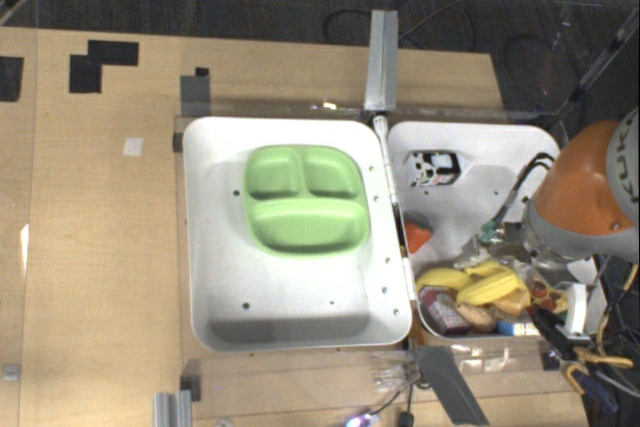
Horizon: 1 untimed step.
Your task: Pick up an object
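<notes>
Camera view: the likeliest thing to pick is the bunch of bananas point(485, 283), lying in the front part of the right bin point(470, 143) amid a heap of small objects. It lies on top of the pile, yellow, curved, with one end toward the bin's middle wall and the other under the arm.

Judged handling: if toy fruit, it is light, stiff and smooth, apt to slip or roll out of a pinch taken across the curve. The better hold would be across the narrow thickness near the middle of the bunch, where the sides run most nearly parallel. This is a judgement, not an observation.

Just beside the bananas, toward the front, lie a dark purple packet point(445, 312) and a brown piece point(478, 317), touching or nearly so. An orange-red object point(417, 237) lies against the middle wall, apart from the pile. A black-and-white printed item point(433, 168) lies near the back of the same bin.

The gripper point(500, 240) is low over the right bin, just behind the bananas; the arm's orange band point(580, 185) covers much of it. Whether it is spread or pressed together cannot be told, and nothing is seen held.

The left bin point(215, 295) holds a green divided plate point(303, 198), lying flat, well apart from the arm.
</notes>
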Tool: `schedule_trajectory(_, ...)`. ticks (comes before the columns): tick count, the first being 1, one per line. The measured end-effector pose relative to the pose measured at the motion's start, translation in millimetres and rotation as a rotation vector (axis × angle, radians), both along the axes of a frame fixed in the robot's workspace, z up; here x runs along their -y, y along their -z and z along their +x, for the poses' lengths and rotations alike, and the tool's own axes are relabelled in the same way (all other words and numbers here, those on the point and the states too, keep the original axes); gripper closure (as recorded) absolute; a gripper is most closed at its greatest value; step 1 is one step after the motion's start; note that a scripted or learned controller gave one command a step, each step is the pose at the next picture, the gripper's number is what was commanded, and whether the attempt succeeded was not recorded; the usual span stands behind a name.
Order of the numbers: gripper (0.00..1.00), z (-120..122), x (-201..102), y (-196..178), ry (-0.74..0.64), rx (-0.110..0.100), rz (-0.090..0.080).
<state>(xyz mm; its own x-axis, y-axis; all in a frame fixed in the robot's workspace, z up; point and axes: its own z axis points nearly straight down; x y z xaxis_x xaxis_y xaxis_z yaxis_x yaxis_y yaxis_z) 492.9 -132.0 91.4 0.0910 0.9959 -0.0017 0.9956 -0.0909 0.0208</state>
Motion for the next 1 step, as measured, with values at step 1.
schedule_trajectory(1,0.0,77.4,-43.6,0.9,0.044,-0.002,0.004)
